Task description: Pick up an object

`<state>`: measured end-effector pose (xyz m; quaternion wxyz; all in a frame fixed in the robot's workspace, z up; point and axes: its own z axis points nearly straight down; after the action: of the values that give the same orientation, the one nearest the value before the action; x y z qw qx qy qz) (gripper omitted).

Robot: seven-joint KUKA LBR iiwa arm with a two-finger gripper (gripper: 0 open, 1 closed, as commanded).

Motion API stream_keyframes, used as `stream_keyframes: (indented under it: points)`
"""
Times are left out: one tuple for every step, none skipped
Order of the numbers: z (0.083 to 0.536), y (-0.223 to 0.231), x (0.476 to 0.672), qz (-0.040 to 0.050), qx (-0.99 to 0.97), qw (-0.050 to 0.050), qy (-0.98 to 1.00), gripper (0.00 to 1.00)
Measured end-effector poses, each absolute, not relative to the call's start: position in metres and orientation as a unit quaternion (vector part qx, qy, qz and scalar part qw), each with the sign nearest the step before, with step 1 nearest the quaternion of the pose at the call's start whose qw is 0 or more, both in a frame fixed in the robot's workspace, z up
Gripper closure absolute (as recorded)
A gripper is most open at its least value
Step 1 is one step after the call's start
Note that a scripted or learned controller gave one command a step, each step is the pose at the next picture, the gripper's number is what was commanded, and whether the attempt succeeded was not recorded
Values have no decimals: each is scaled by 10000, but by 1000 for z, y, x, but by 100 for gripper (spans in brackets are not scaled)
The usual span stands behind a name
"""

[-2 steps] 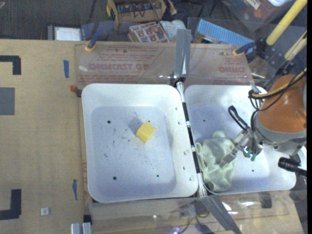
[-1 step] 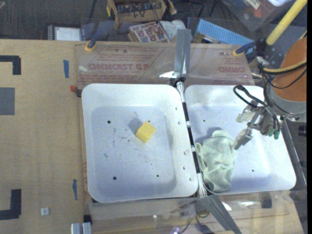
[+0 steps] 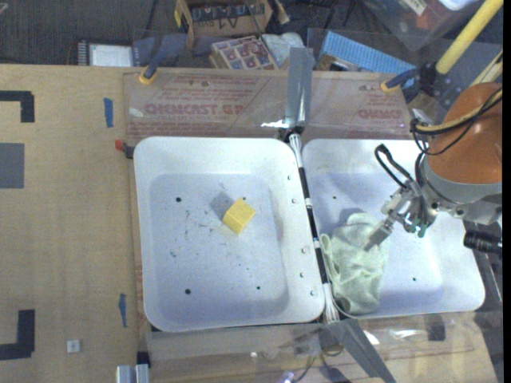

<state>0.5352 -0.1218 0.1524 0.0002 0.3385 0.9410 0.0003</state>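
A small yellow block [image 3: 239, 215] lies near the middle of the left white bin [image 3: 160, 166]. A crumpled pale green cloth [image 3: 355, 266] sits in the right white bin [image 3: 455, 286], against its left wall near the front. My gripper [image 3: 378, 238] reaches in from the right, slanting down and to the left. Its tip rests at the cloth's upper right edge, where the cloth rises slightly toward it. The grey arm with its orange band [image 3: 471, 130] hangs over the right bin's right side.
A metal divider strip [image 3: 299, 94] runs between the bins toward the back. A clear taped sheet [image 3: 207, 106] lies behind the bins, with boxes and cables beyond it. Brown board [image 3: 64, 214] covers the bench to the left.
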Motion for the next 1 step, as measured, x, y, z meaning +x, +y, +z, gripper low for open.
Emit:
stream_keyframes:
  points:
    - [143,-118,544,5,479,19,9988,0]
